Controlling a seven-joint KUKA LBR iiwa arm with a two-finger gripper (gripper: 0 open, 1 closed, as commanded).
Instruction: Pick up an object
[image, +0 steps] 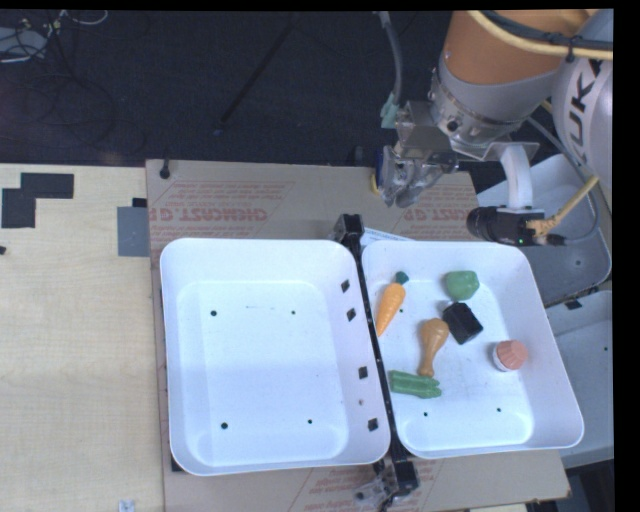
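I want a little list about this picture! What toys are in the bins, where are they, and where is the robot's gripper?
bins: two white bins, left bin and right bin, side by side
toys in right bin: carrot, green lump, black block, drumstick, green pod, pink round piece
touching: black block against drumstick
gripper: above the bench behind the right bin, holding nothing visible
fingers: cannot tell

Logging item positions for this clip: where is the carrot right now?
The carrot lies in the right bin, near its left wall, leafy end up. The drumstick is to its right, the green bean below.
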